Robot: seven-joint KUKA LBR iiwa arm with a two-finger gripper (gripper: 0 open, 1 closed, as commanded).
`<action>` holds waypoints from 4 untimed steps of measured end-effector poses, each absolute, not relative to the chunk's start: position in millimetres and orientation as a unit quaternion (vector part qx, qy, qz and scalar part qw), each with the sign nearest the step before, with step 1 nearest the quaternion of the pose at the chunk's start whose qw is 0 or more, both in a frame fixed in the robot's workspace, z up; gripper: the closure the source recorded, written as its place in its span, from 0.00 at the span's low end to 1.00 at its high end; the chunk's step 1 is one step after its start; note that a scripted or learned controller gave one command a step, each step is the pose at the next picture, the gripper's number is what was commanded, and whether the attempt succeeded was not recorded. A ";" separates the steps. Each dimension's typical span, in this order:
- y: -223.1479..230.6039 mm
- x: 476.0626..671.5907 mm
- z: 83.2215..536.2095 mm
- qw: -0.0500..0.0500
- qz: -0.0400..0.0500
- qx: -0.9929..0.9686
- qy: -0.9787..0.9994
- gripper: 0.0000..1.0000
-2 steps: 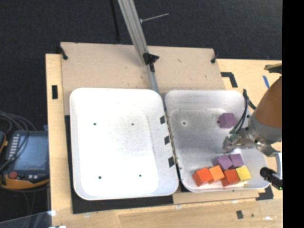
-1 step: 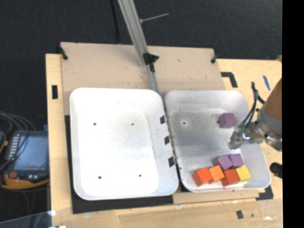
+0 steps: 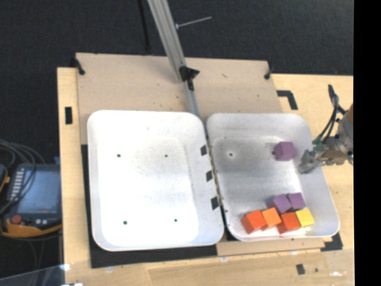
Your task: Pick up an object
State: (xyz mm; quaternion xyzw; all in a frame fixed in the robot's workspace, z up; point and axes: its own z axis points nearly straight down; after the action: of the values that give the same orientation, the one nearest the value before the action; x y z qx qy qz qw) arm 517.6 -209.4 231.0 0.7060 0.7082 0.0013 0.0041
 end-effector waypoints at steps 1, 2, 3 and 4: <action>-210.6 518.4 247.3 0.002 0.001 0.705 0.709 1.00; -156.4 522.0 237.3 0.000 0.001 0.705 0.710 1.00; -104.5 529.0 227.3 0.000 0.001 0.705 0.710 1.00; -51.9 534.4 219.2 -0.001 0.000 0.705 0.709 1.00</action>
State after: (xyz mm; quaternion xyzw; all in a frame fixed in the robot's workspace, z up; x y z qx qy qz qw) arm 534.4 -51.9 219.2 0.7047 0.7095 0.0004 -0.0009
